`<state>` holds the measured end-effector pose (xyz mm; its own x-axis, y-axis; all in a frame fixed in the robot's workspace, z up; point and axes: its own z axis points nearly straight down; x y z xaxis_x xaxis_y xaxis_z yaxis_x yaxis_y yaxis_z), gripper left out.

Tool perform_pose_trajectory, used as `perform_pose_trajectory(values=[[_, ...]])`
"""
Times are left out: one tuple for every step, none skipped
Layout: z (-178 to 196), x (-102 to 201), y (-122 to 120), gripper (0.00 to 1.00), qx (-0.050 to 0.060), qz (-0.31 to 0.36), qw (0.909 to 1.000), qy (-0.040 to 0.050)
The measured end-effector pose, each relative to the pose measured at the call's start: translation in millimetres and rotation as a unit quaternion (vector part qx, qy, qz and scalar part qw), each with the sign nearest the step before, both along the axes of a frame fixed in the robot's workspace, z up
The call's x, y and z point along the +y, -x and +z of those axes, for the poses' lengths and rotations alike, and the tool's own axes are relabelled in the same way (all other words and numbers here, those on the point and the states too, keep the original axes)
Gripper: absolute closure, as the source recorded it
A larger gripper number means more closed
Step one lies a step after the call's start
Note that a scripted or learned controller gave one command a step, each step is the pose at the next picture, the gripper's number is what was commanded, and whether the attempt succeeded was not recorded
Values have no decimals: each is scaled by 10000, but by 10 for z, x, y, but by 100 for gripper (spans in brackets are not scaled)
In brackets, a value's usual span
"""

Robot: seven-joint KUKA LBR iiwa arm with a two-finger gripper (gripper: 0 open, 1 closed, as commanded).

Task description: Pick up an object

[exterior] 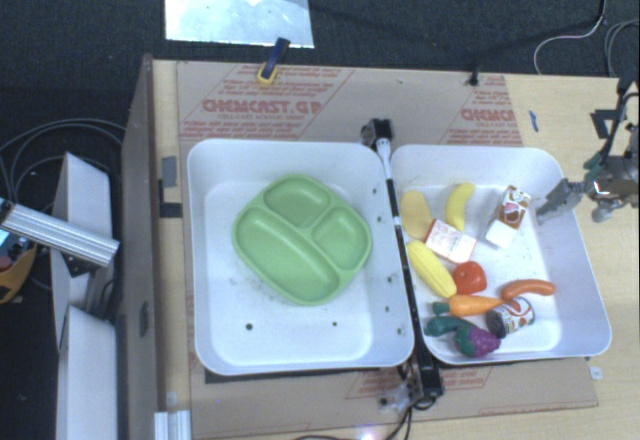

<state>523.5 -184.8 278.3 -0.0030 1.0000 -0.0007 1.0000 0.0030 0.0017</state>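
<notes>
The right bin (575,268) holds several toy foods. A yellow banana (459,204) and a yellow oval piece (416,211) lie at the back left. Near them are a white and red box (452,242), a corn cob (430,268) and a red tomato (470,278). Toward the front lie a carrot (475,305), a red sausage (527,288), a small can (515,316), purple grapes (478,340) and a dark green piece (445,326). A small red and white carton (514,208) stands by a white block (500,233). My gripper (590,193) hangs over the bin's right rim, apart from all items.
The left bin (215,328) bears a green divided plate (302,238). A black divider bar (397,228) runs between the bins. Cardboard (330,98) lies under both bins. Cables (570,43) trail at the back right, and a metal rail (60,233) sits at the left.
</notes>
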Motion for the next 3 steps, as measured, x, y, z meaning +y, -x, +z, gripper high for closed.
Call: perform_pose_trajectory(values=[[-1518, 643, 406, 0, 81, 10, 10000, -39], [-1963, 779, 370, 0, 12, -1, 10000, -9], [-1834, 777, 355, 100, -5, 1, 10000, -13]])
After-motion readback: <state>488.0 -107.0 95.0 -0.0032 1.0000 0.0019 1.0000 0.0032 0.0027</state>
